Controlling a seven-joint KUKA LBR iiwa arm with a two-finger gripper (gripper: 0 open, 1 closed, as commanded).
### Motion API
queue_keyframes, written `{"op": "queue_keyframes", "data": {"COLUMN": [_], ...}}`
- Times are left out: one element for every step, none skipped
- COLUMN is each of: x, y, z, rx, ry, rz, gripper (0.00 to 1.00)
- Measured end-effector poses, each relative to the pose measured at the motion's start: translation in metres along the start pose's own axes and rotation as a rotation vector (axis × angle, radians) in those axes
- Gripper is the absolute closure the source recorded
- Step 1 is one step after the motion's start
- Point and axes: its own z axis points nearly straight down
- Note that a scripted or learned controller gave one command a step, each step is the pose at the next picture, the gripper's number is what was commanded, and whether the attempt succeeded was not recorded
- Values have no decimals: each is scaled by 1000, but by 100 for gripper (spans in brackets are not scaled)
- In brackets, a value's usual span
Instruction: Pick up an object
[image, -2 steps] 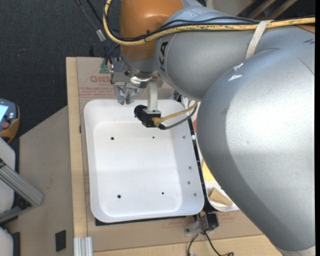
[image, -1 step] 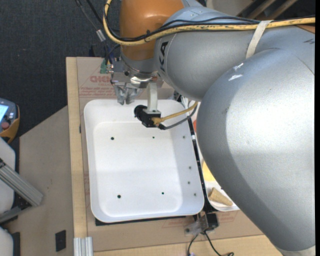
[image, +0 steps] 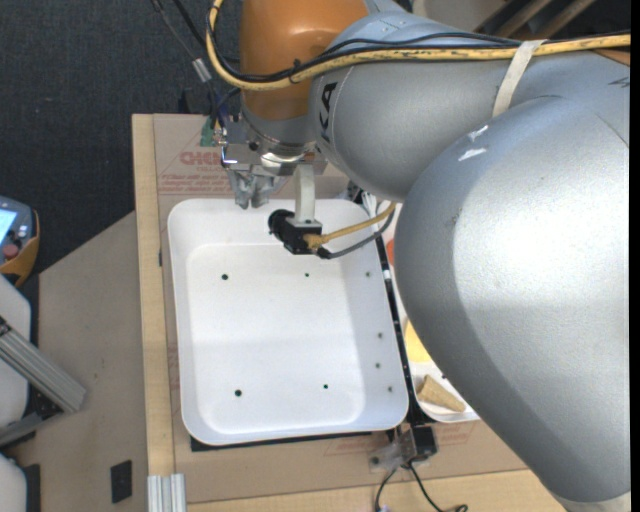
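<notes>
Grey arm (image: 500, 200) fills your near side, its wrist reaching to the far rim of the left bin (image: 200, 330). Your end effector (image: 255, 185) hangs over that rim; you cannot tell its opening or whether it holds anything. No object to pick lies on the white floor below it; a tan scrap (image: 438, 395) sits in the other bin, well off behind it. Judged: search step; next, choose a target.

The grey arm (image: 500, 200) is seen reaching in from the right, its bulk close to the camera. The orange band (image: 285, 40) sits above the wrist. The gripper (image: 255, 185) is pointed downward, its metal fingers (image: 243, 190) apparently close together, though blurred.
</notes>
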Motion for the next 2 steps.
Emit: {"op": "queue_keyframes", "data": {"x": [0, 0], "y": [0, 0], "z": [-2, -7], "rx": [-1, -4], "ry": [0, 1], "rz": [0, 0], "gripper": [100, 100]}}
